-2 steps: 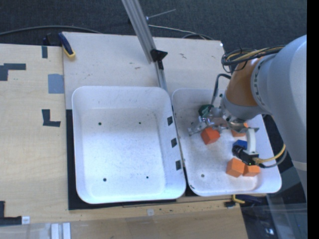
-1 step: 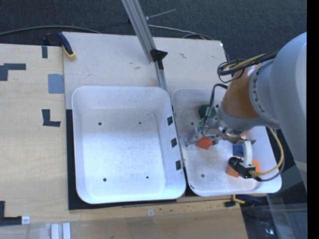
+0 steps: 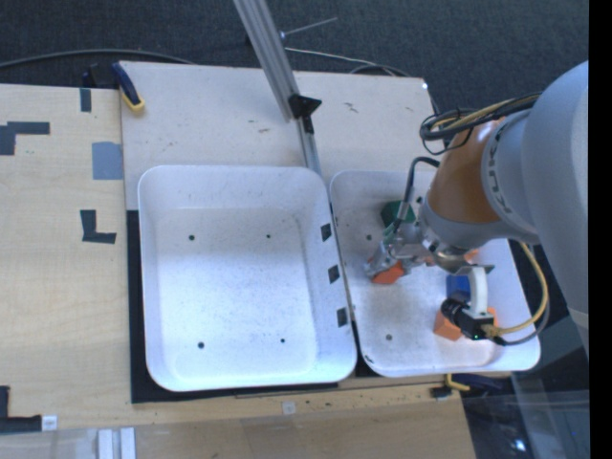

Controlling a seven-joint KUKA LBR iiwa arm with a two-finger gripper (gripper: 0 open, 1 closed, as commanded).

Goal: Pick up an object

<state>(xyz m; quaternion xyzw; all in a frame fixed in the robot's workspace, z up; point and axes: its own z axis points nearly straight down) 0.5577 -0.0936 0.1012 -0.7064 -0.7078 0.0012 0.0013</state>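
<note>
Nearest the camera, the grey arm (image 3: 550, 170) with its orange band is seen reaching in from the right, over the right bin (image 3: 368, 347). Its pincer (image 3: 394, 256) is lowered into that bin, right at a small orange object (image 3: 386, 275), which lies just below the fingertips and appears to be touched by them. Whether the pincer is spread or pressed together cannot be told from this view, since the fingers are masked by the wrist hardware and by the object itself. A green object (image 3: 394, 212) is seen just above the pincer, partly hidden by the arm. To the right of the pincer and lower in the bin, a blue object (image 3: 459, 283) and a second orange object (image 3: 447, 326) are found, beside a black part with a yellow cable. The left bin (image 3: 153, 256) lies well to the left of the pincer on the worktop (image 3: 57, 285).

As a judgement, the approach is taken to be done and the grasp to be at hand; no object is seen lifted clear of the bin floor. A secure closing and the lift are judged to remain.
</note>
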